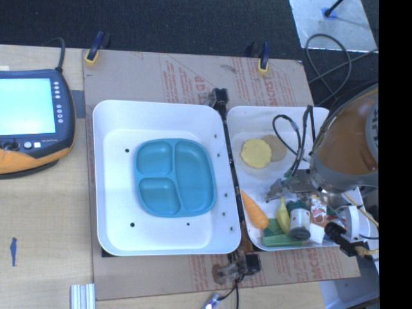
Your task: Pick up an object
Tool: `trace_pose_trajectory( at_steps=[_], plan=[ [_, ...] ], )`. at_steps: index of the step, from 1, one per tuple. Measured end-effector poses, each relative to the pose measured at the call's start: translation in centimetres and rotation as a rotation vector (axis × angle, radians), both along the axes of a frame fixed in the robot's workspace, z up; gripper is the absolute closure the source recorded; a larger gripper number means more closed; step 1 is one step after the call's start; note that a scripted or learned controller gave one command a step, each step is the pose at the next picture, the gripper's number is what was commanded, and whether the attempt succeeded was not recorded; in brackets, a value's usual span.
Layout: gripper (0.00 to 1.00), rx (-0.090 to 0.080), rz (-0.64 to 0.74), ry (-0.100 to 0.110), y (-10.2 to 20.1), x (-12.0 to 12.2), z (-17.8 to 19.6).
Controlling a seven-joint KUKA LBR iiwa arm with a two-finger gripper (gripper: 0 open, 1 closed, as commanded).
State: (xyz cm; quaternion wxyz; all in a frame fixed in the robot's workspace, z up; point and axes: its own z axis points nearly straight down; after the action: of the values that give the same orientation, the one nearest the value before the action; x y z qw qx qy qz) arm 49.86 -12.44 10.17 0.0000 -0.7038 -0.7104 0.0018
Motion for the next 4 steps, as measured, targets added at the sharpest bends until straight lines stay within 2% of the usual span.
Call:
trace_pose_trajectory(
  at_steps=[1, 2, 3, 4],
  plan=[
    [0.00, 0.002, -0.002, 0.001, 2.9, 4.7, -1.0],
    [0.00, 0.003, -0.006, -0.001, 1.4, 13.4, -1.0],
    [0.00, 0.003, -0.005, -0.001, 3.2, 15.8, -0.9],
    [0.00, 0.003, -0.004, 0.000, 3.2, 15.8, -1.0]
  ],
)
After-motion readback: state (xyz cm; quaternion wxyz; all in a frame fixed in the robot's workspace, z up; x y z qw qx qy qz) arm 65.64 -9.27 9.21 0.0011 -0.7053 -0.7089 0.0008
